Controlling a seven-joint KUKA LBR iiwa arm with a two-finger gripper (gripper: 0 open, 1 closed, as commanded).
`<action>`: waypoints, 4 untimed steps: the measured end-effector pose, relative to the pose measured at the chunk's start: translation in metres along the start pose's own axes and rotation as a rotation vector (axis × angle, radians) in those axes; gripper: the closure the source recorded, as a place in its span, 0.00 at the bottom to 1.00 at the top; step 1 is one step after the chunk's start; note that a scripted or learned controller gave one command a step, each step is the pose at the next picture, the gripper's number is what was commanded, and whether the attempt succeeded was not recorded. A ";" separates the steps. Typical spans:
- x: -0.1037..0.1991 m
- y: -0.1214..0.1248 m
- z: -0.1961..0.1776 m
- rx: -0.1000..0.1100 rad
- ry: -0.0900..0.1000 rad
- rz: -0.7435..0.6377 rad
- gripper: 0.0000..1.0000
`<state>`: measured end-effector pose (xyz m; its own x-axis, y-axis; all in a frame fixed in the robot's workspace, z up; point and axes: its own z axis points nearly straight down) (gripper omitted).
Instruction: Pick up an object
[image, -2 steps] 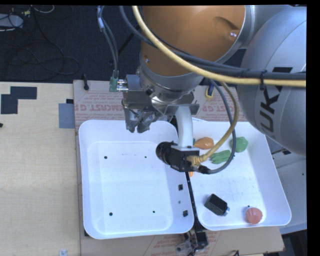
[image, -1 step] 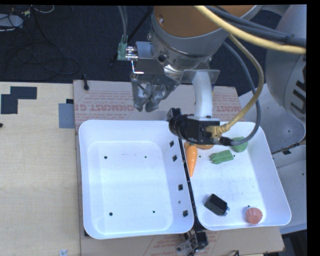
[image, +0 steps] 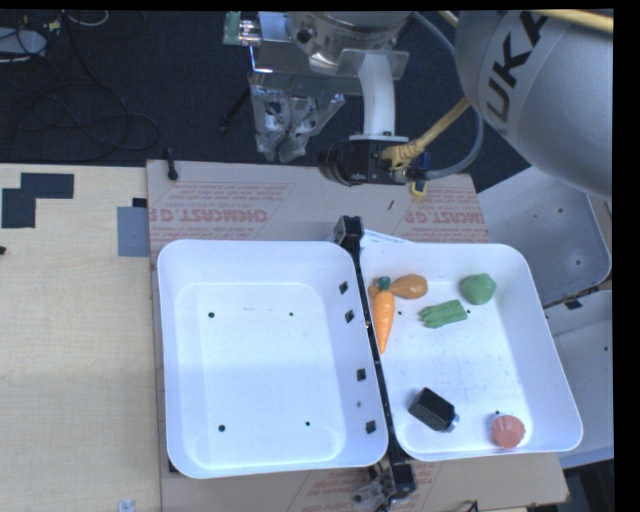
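Two white bins sit side by side on the bench, and the arm (image: 540, 80) hangs high at the top of the view, well above and behind them. Its big grey body fills the top right corner, w/ the wrist reaching left across the dark floor area. Gripper (image: 285, 140) points down near top centre, over the far edge of the cardboard sheet (image: 240, 205), not over either bin. Fingers look close together w/ nothing between them, but at this size I can't tell open or shut for sure.

Writing: part of the maker's name, "UK", reads in dark letters on the arm's shell. Red print on the cardboard runs upside down, approx "CHEMCAST, G.P."; more red print at the bottom edge is too small to read.

Left bin (image: 170, 300) shows bare floor. Right bin (image: 555, 350) holds the objects: an orange carrot (image: 382, 315) lying against the divider, an orange-brown piece (image: 409, 287) just beside its top, a green long piece (image: 443, 314), a round green piece (image: 478, 288), a black block (image: 433, 409) and a pinkish ball (image: 508, 431) near the front right corner.
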<state>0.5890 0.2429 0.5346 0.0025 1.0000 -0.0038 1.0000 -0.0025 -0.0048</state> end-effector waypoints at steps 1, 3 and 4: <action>0.001 -0.069 0.020 0.002 0.002 -0.006 1.00; 0.001 0.027 -0.002 -0.001 0.001 -0.002 1.00; 0.001 -0.059 -0.004 -0.001 0.003 -0.007 1.00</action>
<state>0.5296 0.2442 0.5392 -0.0042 1.0000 -0.0003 1.0000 0.0042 -0.0038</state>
